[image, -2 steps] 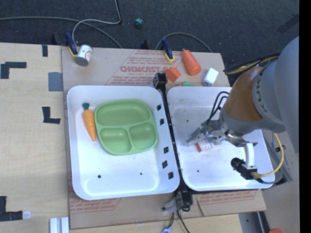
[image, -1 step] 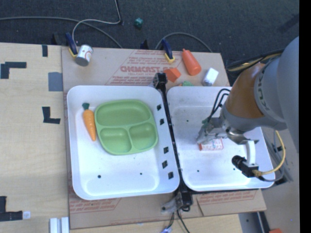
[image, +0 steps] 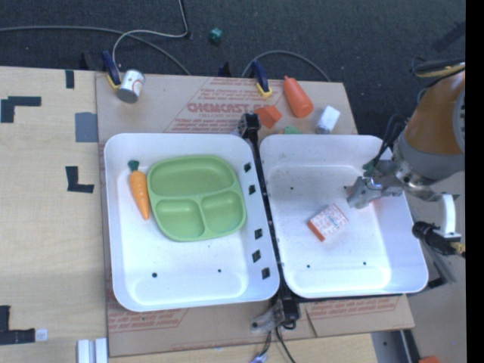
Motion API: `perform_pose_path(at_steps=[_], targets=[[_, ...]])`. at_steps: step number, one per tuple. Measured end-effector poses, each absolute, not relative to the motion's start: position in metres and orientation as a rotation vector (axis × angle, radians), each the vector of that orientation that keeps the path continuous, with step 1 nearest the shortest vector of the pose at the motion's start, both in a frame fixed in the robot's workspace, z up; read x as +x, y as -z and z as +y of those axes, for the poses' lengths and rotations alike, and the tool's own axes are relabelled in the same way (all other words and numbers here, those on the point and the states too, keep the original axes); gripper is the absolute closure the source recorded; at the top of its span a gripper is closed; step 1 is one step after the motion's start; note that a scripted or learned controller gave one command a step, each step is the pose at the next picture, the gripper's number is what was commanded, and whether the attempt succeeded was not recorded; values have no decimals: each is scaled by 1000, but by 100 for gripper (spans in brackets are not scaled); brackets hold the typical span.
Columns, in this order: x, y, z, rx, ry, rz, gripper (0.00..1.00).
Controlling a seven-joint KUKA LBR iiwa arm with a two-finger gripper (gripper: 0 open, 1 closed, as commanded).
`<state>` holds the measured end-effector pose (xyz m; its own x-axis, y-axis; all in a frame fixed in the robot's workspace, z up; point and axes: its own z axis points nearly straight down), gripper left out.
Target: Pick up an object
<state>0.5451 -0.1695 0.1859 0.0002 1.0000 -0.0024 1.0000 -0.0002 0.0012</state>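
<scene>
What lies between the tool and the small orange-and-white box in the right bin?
Bare white bin floor. In the camera view the tool hangs up and to the right of the box, a short stretch of the right bin between them.

Objects in the bins

Small orange-and-white box (image: 327, 222): flat, skewed, mid right bin (image: 302, 278). Toy carrot (image: 138, 190): flat beside green divided plate (image: 197, 197), left bin (image: 181, 286).

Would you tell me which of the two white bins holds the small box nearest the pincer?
The right white bin: the small orange-and-white box lies there, just left of the pincer.
</scene>
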Motion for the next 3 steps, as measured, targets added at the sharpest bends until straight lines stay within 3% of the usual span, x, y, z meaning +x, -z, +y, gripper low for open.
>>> perform_pose_path(at_steps=[1, 2, 3], targets=[[545, -185, -169, 2221, 2, 2222, 0], [543, -99, -114, 2217, -3, 2221, 0], [545, -110, -115, 2214, -5, 2216, 100]])
